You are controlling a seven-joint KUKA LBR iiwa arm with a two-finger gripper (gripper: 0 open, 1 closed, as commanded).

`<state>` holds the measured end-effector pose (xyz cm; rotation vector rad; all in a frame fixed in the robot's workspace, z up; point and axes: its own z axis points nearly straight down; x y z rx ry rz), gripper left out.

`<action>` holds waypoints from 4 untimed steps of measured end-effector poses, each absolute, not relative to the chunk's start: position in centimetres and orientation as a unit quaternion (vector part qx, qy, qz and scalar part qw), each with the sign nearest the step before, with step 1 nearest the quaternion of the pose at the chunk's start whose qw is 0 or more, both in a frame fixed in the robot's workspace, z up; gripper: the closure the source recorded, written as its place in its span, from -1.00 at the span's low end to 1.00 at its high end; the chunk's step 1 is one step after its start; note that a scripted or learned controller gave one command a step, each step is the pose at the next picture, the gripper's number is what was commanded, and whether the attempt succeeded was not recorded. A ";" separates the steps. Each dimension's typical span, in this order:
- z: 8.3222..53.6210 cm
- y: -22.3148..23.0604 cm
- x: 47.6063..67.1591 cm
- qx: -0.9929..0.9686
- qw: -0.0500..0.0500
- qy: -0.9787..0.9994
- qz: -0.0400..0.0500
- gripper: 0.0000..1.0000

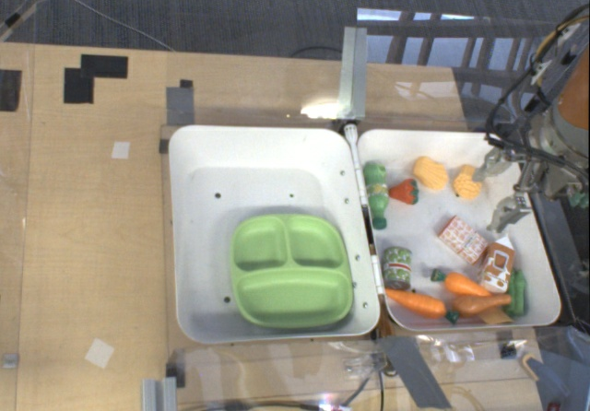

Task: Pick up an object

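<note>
Approach step, nothing grasped yet. Gripper (505, 186) hangs over the right edge of the right bin (553, 308), arm coming in from the right; its two fingers (508, 212) stand spread apart with nothing between them. Candidate things all lie in the right bin: a small carton with a brown-and-white print (498, 268) just below the fingers, a red-checked box (461, 239) beside it, a yellow piece (468, 183) close to the upper finger, another yellow piece (430, 173) further left, a strawberry (403, 191), a green can (397, 265), carrots (415, 303) along the near wall. Left bin (198, 216) holds a green divided tray (291, 269). Next move, I'd judge: pick one target, likely the carton or yellow piece, centre over it, descend, close. Clutter near the carton could foul the grasp
</note>
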<state>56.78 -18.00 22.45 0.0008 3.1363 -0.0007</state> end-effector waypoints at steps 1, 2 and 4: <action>9.8 -16.1 62.0 0.101 0.006 0.995 0.000 -1.00; 9.1 -13.3 53.8 0.090 0.007 0.996 0.000 -1.00; 9.0 -12.9 57.0 0.189 0.008 0.982 0.001 -1.00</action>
